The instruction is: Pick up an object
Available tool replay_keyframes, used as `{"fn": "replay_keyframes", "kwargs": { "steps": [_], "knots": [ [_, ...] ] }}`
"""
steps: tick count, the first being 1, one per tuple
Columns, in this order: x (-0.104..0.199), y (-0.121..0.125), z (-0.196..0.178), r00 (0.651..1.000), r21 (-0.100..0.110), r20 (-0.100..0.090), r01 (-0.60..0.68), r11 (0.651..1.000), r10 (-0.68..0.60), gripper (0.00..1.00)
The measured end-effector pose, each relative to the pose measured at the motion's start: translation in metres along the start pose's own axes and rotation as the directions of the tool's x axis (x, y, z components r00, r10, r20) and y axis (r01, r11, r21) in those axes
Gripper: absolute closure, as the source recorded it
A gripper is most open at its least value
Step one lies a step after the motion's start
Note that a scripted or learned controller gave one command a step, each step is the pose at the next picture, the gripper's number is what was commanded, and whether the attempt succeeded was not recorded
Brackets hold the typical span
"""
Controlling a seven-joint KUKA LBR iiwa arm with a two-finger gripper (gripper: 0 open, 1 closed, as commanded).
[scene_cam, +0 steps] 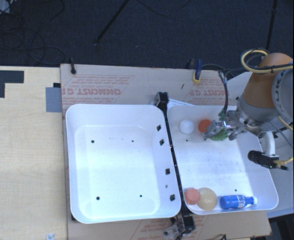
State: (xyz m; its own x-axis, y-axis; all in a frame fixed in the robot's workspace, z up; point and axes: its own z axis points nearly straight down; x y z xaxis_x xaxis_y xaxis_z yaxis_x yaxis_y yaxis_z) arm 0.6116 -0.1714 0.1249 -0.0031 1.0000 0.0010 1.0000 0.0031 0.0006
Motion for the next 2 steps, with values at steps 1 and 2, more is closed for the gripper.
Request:
{"fn": "replay_keyframes", "kwargs": {
  "steps": [1,2],
  "knots": [
    [0.0,0.028,0.038,1.0,0.03,-0.004,0.002,1.0,-0.002,0.0],
    [0.016,0.026,0.041,1.0,0.03,-0.001,-0.001,1.0,0.001,0.0]
  ]
}}
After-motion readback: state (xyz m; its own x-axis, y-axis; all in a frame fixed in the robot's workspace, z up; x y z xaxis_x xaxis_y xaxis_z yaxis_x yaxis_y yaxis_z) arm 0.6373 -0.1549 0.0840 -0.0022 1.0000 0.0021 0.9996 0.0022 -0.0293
